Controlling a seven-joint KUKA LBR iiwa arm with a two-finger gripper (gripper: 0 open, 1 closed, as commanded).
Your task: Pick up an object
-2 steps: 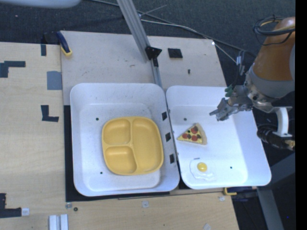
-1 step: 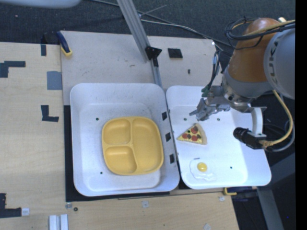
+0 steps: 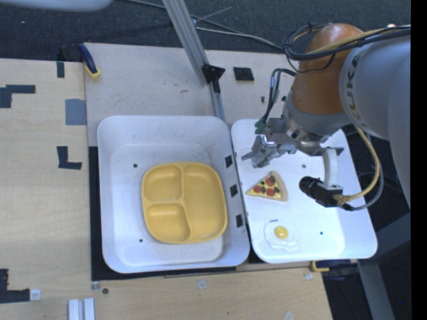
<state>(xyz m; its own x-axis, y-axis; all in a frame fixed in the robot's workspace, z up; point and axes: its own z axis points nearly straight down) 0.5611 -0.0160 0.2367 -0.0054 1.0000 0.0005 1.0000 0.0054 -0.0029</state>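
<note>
Claw (image 3: 263, 153) above pizza slice (image 3: 268, 187), arm (image 3: 373, 65) lettering possibly "KU"

Both bins, left bin (image 3: 113, 179) and right bin (image 3: 347, 235), appear as smooth white plastic with a faint sheen; the yellow divided plate (image 3: 185, 202) at the left bin's centre looks like matt moulded plastic. The bench (image 3: 40, 179) reads as pale, matt wood. At 2 o'clock the arm (image 3: 373, 79) shows smooth grey casing and a glossy orange band (image 3: 327, 65).

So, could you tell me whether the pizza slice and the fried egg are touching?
Apart. The camera view shows bare white bin floor between the pizza slice and the fried egg.
</note>
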